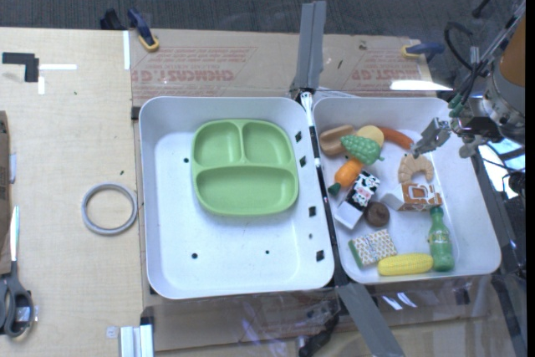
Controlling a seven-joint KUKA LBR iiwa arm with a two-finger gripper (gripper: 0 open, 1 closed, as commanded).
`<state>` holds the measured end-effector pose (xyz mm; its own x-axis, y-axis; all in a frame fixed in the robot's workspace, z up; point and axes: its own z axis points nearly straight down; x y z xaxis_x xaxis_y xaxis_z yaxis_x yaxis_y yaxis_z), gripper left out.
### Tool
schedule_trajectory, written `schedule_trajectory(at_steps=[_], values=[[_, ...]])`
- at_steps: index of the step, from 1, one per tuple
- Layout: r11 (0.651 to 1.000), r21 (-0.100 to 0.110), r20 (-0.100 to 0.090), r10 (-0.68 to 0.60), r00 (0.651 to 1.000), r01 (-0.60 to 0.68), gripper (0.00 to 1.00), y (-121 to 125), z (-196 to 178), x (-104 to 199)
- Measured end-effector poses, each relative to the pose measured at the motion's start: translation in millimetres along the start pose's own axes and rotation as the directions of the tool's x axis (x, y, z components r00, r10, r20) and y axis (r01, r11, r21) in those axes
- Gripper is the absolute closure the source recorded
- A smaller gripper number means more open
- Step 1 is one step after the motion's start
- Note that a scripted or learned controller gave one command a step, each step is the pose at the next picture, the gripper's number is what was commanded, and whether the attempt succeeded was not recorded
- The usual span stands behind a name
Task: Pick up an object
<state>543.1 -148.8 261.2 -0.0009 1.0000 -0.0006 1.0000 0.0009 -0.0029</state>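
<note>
Above the right bin (481, 205), the end effector (436, 135) hovers near its far right corner; whether its fingers are open or closed cannot be told. Below it lie toy foods: a bread slice (417, 169), carrot (399, 138), corn cob (405, 265) and green bottle (440, 241). A green divided plate (245, 166) sits in the left bin (167, 247).

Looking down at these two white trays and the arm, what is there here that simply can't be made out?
- The pincer over the right bin: too small and blurred to tell its state or whether it holds anything.
- The arm: cut off by the picture's right edge.
- The scissors: cut off by the left edge.
- The dark round toy: too small to identify.
- The printed small carton: its print is unreadable.
</note>
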Motion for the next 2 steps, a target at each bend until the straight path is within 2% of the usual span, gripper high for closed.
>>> schedule_trajectory(at_steps=[1,2], values=[[0.954,-0.002,0.0,-0.3,0.954,0.3,0.0,32.2,80.3,-42.6],[0.981,-0.005,0.001,-0.193,0.981,0.193,0.0,102.6,168.6,-23.2]])
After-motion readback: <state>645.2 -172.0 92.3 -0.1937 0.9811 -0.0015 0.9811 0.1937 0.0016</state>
